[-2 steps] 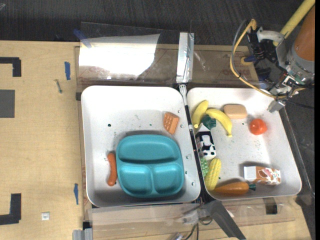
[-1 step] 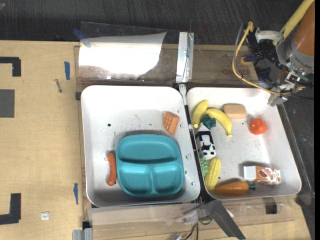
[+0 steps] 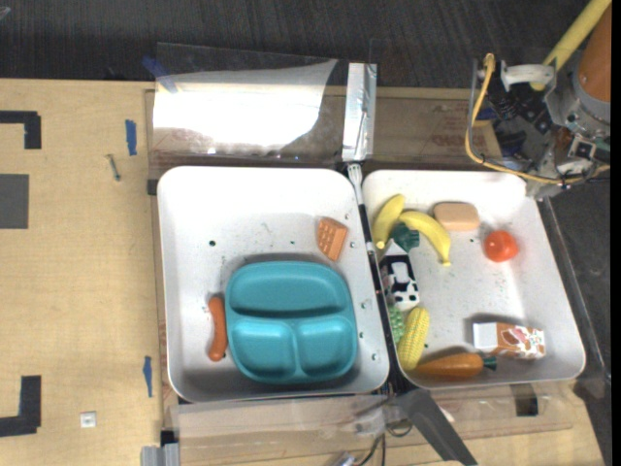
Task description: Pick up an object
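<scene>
- Your tool (image 3: 561, 153) sits at the top right, above the right bin's (image 3: 558, 294) far corner among cables; you cannot tell how it is set or whether it grips anything.
- Nearest it in that bin lie a red tomato (image 3: 501, 246), a tan bread roll (image 3: 456, 216) and two bananas (image 3: 412, 227).
- Further down you see a black-and-white cow figure (image 3: 400, 282), a corn cob (image 3: 414, 335), a carrot (image 3: 449, 364) and a small juice carton (image 3: 508, 339).
- The left bin (image 3: 194, 212) holds a teal divided tray (image 3: 290, 320), an orange wedge (image 3: 332, 237) and a sausage (image 3: 217, 328) just beside the tray.
</scene>
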